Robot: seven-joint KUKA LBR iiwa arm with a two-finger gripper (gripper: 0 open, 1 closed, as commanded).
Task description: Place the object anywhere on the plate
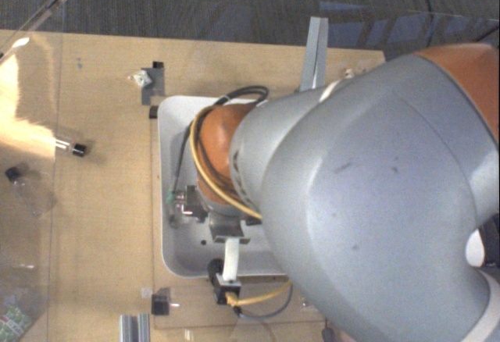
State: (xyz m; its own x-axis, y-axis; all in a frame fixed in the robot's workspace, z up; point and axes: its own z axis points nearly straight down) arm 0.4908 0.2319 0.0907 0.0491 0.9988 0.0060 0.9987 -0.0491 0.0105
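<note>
My grey arm (367,200) reaches in from the right and covers most of the view. Its orange band (219,137) sits over the left white bin (168,176), with yellow cables looped around it. Under the band, the gripper's metal body (189,204) pokes out low over the bin floor, pointing down and away from the camera. A white bracket (230,258) and a black connector (223,286) hang off the wrist toward the bin's front edge. The arm hides whatever lies beneath it in the bin.
Black corner clamps (156,79) (161,303) hold the bin on the wooden bench (101,215). A grey metal post (315,51) stands behind the bin. A clear panel (31,98) and a small black-capped part (76,148) lie at the left.
</note>
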